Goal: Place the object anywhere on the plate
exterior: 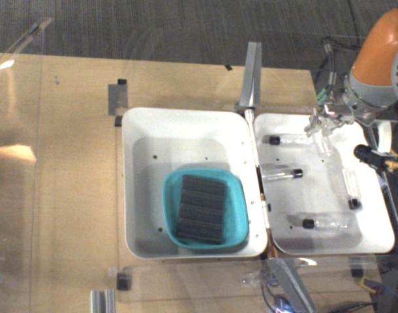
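Pincer (321,124) sits at the far right corner of the right bin (375,240), under the orange-banded arm (380,51). Can't tell from this angle whether it's wide, narrow or gripping anything.

Right bin contents: four clear tubes with black caps. One (287,139) lies along the bin's far wall just left of the pincer, one (284,173) near its left wall mid-way, one (323,223) along its near side, one (351,189) by its right wall.

Left of that bin, touching it, the left bin (137,175) carries the teal plate (235,201) in its near half. Dark ribbed block (200,208) lies flat on the plate, roughly centred.

Both bins rest on the wood tabletop (55,194).
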`<state>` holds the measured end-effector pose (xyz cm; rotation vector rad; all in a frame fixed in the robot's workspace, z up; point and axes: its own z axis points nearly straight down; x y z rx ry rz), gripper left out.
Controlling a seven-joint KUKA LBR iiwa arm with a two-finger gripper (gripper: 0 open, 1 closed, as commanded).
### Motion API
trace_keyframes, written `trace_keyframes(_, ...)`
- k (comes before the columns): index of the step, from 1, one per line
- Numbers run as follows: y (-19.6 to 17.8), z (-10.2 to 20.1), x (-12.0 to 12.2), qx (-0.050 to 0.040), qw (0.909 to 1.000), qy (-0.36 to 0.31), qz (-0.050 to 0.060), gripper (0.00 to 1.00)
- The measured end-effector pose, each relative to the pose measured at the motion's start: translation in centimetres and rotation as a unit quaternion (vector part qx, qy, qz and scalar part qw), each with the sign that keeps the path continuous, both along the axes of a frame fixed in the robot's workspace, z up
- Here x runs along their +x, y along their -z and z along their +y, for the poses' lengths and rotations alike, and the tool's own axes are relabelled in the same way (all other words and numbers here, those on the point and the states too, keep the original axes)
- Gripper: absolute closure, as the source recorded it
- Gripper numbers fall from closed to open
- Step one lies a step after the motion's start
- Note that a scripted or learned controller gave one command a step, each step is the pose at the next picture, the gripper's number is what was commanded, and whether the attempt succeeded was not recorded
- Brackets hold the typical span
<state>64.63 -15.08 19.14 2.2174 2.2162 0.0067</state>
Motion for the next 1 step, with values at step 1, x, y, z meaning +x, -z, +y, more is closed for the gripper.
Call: trace_keyframes(1,0.59,7.35,-11.98,0.0012,0.9998,0.020,0.001,1.00)
